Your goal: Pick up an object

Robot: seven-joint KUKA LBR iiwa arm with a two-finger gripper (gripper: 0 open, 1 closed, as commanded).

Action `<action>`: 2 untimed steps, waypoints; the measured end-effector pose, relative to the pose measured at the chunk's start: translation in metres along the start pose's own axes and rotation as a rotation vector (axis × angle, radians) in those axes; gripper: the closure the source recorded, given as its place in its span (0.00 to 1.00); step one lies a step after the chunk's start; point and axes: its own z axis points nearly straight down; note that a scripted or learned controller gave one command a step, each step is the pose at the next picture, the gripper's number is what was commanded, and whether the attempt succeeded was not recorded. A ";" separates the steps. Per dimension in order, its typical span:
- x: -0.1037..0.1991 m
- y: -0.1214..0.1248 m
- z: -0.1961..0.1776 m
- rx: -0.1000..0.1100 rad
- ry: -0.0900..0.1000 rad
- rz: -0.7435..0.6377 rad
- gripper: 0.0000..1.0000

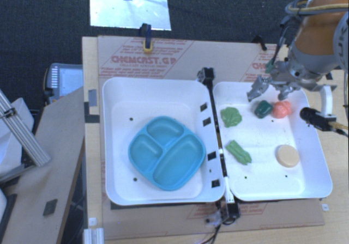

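The right bin [305, 183] holds a dark green pepper-like piece [263, 109], a pink-orange round piece [281, 109], a green leafy piece [231, 116], a light green oblong piece [239, 152] and a tan disc [287, 156]. My gripper [270, 92] hangs just above the dark green and pink pieces at the bin's far side. Its two grey fingers [256, 90] stand apart with nothing between them, so it is open.
The left bin [117, 128] carries a blue divided plate [166, 152]. A black clamp strip [211, 123] runs between the two bins. A yellow clip [147, 46] sits on the cardboard behind the bins, and a black fitting [313, 116] sticks in over the right bin's rim.
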 end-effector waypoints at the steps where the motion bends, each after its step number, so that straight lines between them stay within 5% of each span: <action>1: 0.000 0.002 -0.007 -0.013 -0.001 -0.002 0.00; 2: 0.003 -0.005 0.038 -0.010 -0.001 0.000 0.00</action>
